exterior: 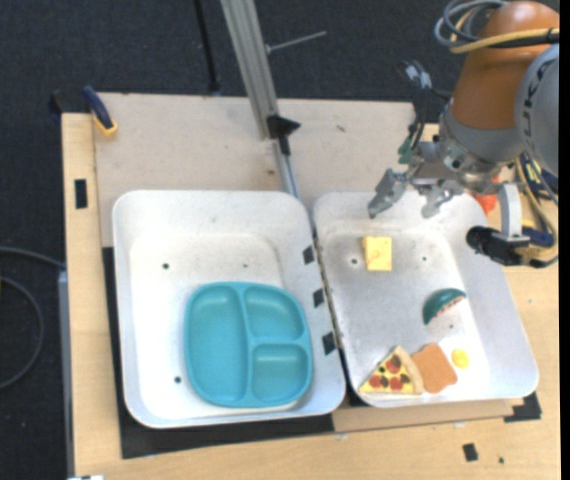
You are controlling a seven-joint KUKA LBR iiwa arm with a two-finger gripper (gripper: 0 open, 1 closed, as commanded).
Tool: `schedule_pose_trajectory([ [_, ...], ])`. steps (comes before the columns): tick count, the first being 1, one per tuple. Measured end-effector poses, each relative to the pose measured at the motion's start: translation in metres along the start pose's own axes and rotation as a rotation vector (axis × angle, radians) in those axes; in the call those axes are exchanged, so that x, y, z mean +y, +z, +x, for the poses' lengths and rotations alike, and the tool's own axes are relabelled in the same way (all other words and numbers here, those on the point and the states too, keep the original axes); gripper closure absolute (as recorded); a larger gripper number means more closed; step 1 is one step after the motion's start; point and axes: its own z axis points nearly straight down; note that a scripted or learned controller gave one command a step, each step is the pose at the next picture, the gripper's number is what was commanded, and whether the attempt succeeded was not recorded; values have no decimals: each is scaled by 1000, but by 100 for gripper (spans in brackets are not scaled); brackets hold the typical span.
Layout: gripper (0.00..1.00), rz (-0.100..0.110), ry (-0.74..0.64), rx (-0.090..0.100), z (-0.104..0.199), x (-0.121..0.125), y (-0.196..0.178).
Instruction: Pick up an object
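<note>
Two white bins on a bench, arm over the far edge of the right one.

Left bin (145, 218): one teal divided plate (248, 344), three compartments, lying toward the near right corner, its near edge just beside the bin's rim; the far and left floor is bare. Right bin (485, 298): yellow block (377, 253) alone on the far left part of the floor, open floor around it on all sides; dark green and pink piece (444, 305) mid-right, apart from the block; pizza slice (391, 373) along the near rim, an orange piece (433, 366) touching its right side, a small yellow piece (459, 359) just beside that. Gripper (411, 199): above the far rim, fingers spread apart with nothing between them, up and to the right of the yellow block, not touching it.
</note>
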Motion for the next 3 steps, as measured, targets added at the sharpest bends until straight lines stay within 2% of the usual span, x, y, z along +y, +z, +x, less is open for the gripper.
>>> schedule_pose_trajectory([
  [1, 0, 1, 0, 0, 0, 5, 62],
  [2, 0, 1, 2, 1, 6, -3, 112],
  [3, 100, -6, 5, 0, 4, -1, 97],
])
